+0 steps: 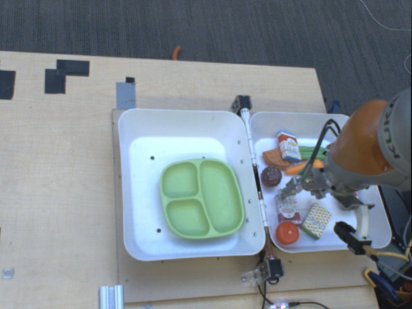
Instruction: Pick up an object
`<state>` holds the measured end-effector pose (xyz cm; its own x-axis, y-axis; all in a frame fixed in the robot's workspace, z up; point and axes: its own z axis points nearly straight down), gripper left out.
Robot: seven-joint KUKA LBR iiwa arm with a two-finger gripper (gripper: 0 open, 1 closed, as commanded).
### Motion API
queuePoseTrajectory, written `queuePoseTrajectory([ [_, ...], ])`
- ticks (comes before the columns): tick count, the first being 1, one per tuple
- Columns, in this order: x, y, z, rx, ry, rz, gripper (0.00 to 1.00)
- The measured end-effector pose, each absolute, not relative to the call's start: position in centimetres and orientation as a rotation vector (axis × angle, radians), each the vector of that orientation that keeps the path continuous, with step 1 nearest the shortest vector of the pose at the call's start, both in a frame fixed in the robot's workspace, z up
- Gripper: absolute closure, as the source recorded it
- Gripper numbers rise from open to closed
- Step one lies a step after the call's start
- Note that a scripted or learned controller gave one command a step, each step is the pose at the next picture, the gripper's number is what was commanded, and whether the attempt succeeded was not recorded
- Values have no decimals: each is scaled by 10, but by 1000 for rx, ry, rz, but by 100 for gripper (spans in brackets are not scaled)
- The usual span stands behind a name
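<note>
Camera view: left bin (129,192) holds 1 green plate (202,198); right bin (385,230) perhaps toy food; tool (293,188) state unclear.

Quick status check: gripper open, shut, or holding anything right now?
Gripper: low in the right bin among the small items; whether it is open, closed or holding something cannot be told.

Grey arm (396,140) with a broad orange band (360,143), looping black cable (320,145), dull metal wrist parts.
</note>
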<state>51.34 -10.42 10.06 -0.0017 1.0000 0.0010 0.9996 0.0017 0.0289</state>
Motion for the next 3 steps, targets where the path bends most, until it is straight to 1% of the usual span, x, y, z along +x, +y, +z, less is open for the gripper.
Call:
queuePoseTrajectory([
  [1, 515, -102, 109, 2208, 2213, 37, 100],
  [2, 515, -102, 109, 2207, 2214, 36, 0],
  [3, 516, -102, 117, 2207, 2215, 37, 100],
])
